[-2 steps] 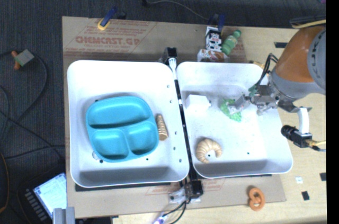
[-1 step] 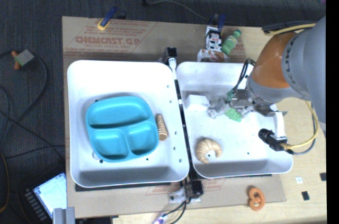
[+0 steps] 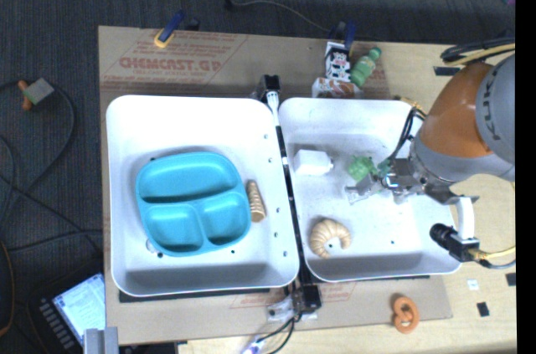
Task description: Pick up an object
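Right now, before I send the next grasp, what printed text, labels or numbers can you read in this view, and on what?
"CHEMCAST GP" in red letters, along the top left of the brown bench board; smaller red print continues to its right but is too blurred to read.
Small black-and-white carton behind the right bin: printed pattern, no legible words.
Paper at the bottom left: too blurred to read.

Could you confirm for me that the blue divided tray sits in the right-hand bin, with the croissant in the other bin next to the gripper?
Not quite: the camera view shows the blue divided tray in the left bin, not the right one. The croissant does lie in the other, right bin, near the gripper.
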`<control>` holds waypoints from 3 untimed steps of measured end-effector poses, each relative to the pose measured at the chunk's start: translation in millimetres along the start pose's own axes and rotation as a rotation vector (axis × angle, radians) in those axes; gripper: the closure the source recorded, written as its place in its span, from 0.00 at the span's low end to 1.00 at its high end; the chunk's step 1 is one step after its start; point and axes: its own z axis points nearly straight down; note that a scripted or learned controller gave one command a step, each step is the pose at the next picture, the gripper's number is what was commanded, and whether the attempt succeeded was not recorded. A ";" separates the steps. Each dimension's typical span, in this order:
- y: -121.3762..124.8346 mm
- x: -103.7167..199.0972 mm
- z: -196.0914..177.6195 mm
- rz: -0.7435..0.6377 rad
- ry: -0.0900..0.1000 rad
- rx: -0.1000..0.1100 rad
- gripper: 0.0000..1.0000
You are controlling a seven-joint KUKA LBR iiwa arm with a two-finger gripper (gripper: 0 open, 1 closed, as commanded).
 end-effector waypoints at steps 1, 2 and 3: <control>4.2 38.9 29.9 0.000 -0.001 -0.004 0.00; -44.0 3.4 -6.7 0.001 0.000 0.000 0.00; -23.9 28.8 27.3 0.000 0.000 -0.001 0.00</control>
